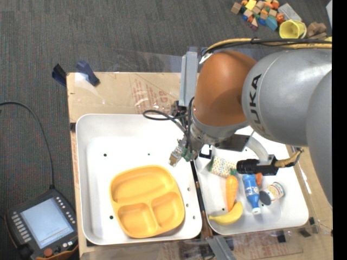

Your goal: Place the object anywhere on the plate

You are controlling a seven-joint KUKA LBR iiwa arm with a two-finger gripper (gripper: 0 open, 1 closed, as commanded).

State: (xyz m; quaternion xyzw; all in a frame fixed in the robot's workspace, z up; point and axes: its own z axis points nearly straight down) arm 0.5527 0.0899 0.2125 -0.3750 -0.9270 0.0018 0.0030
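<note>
A yellow plate (146, 200) with three compartments lies in the left bin (92, 145), toward its front. My gripper (180, 155) hangs over the left bin's right side, just above and behind the plate's far right corner and close to the wall between the bins. Its tip looks small and greenish. The big grey and orange arm hides most of it from above. In the right bin (293, 213) lie a carrot (231, 191), a banana (227, 216), a blue bottle (250, 191), a white speckled block (222, 167) and a small jar (274, 190).
Bare white floor of the left bin spreads left of and behind the plate. The arm covers the back of the right bin. A teach pendant (40, 223) sits on the floor at the lower left, and toy blocks (260, 7) with a yellow cup (291, 28) lie at the far right.
</note>
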